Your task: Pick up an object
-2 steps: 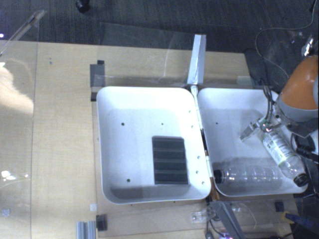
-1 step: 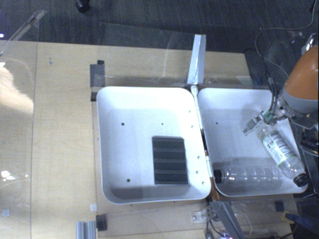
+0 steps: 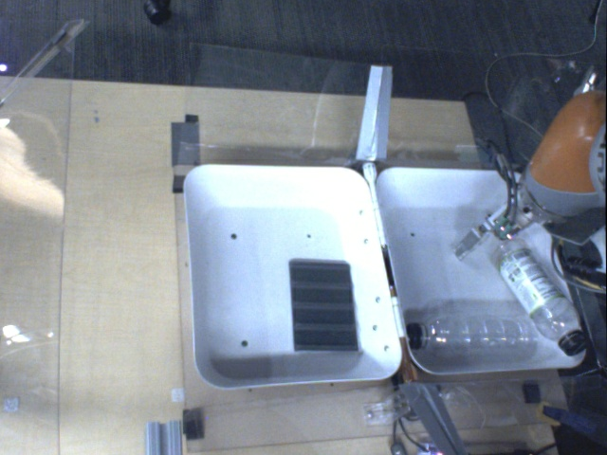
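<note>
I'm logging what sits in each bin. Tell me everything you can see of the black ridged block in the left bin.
The black ridged block is a dark rectangle, matte like rubber or foam, with four raised bands across its top. It lies flat on the floor of the left bin, in the near right part, its long side running front to back. It stands apart from the bin walls, and nothing touches it but the floor.

One camera sits high above the counter (image 3: pixel 114 254), looking down at a slant on both white bins (image 3: pixel 204 254), not close.
</note>
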